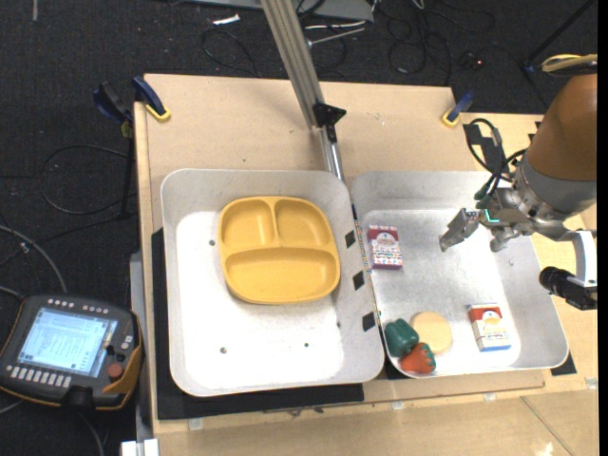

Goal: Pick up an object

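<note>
Green-red toy at right bin front | claw spread wide, holding nothing, above bin

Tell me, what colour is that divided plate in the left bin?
Yellow; the divided plate shows plainly in the camera view.

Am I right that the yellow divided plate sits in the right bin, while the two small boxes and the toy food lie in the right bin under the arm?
Not quite: the camera view shows the yellow divided plate in the left bin. The rest holds: the two small boxes and the toy food lie in the right bin, with the gripper above it.
</note>
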Robot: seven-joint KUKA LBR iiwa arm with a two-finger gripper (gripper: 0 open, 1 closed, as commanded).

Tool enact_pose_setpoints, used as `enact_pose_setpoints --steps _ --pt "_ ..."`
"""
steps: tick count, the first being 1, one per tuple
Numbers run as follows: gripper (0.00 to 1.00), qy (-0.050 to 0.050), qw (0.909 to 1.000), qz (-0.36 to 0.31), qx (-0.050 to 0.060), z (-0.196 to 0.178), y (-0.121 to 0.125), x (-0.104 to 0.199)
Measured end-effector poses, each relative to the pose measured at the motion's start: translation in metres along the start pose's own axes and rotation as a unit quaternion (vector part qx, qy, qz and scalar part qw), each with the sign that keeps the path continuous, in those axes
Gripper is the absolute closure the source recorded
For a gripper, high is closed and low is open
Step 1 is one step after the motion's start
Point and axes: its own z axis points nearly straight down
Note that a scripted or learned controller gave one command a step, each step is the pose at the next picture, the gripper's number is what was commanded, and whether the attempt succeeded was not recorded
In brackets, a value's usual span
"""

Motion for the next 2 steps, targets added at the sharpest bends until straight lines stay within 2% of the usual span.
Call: enact_pose_setpoints --steps 1,2 --pt "0.00 0.000 1.0000 0.001 0.002 0.061 0.005 -0.004" --pt "0.00 -0.001 1.0000 0.001 -0.001 0.110 0.006 -0.004"
